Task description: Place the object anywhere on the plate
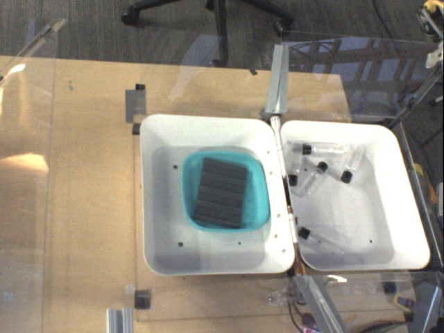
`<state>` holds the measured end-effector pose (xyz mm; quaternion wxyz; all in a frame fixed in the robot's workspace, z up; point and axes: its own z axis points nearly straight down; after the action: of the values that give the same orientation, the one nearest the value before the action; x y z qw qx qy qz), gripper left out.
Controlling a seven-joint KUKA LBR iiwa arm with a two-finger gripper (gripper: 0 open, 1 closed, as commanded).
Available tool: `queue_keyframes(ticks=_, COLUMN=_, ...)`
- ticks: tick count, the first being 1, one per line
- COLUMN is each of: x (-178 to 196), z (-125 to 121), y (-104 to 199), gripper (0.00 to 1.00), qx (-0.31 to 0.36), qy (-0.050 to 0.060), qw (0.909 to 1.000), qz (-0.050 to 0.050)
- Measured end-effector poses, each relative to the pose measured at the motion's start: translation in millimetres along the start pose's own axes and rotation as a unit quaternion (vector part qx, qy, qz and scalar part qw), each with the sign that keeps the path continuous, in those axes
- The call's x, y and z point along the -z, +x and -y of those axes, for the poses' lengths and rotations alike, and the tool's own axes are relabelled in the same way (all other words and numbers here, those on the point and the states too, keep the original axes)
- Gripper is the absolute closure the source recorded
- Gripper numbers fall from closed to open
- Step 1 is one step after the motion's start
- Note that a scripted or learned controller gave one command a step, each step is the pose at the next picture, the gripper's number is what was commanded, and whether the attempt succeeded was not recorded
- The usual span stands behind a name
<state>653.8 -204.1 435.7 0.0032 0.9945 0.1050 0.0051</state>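
A teal square plate (258, 194) lies in the middle of the left white bin (159, 207). A dark grey ribbed block (221, 192) rests flat on the plate, a little tilted. In the right white bin (395, 214) lie several clear plastic tubes with black caps (320, 166), mostly in its upper left part, with one more (313, 237) near its lower left wall.
The two bins sit side by side on a wooden bench (76, 186), parted by a metal strip (279, 82) at the back. An office chair base (219, 5) stands on the carpet behind. Clear panels and metal framing (416, 96) rise at the right.
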Motion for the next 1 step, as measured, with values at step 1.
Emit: queue_keyframes(ticks=1, x=1.1, z=-0.7, y=4.8, gripper=0.0, qx=0.0, qy=0.0, qw=1.0, qz=-0.001)
